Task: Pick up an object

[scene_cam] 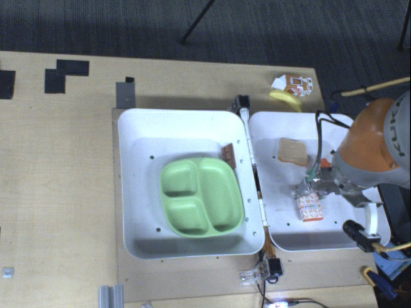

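Note:
In the right bin (pixel 282 233), a small white and orange packet (pixel 310 209) lies near the middle. A tan slice like toast (pixel 292 151) rests further back in that bin. My gripper (pixel 311 185) hangs low over the packet's far end, reaching in from the right under the orange-banded wrist (pixel 367 145). Whether it touches the packet I cannot tell. In the left bin (pixel 138 172), a green divided plate (pixel 201 195) lies flat, with a small brown piece (pixel 227 153) at its far right corner.
A yellow item and a white and orange wrapper (pixel 292 87) lie on the bench behind the right bin. A black bar (pixel 252 165) runs between the two bins. Cables and a clip (pixel 266 271) sit at the front edge.

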Tool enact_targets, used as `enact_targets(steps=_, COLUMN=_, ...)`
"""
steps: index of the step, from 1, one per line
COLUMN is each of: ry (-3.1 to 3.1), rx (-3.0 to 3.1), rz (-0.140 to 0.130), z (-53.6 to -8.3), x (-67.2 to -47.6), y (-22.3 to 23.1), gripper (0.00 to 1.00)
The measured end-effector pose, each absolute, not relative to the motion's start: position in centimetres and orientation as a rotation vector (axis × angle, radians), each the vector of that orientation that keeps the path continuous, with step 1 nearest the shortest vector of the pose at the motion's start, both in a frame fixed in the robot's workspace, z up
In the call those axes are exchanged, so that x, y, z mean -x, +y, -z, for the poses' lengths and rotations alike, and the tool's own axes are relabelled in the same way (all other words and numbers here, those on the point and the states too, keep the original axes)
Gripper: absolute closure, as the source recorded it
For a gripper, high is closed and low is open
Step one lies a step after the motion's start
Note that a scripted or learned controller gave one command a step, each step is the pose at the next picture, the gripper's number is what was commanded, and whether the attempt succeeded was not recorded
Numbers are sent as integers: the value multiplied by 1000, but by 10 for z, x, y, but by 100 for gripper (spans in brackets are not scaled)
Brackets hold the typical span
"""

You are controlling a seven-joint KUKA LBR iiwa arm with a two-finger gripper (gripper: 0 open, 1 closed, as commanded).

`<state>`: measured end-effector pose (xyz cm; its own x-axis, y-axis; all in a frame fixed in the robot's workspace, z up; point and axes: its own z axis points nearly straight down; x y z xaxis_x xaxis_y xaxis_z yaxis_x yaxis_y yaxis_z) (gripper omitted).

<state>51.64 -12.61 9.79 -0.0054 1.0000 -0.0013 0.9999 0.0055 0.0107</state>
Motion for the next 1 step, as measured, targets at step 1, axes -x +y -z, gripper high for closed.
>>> enact_targets(steps=1, ry=2225, rx=-2214, rz=-5, z=-210, x=-500, y=-62, gripper=100)
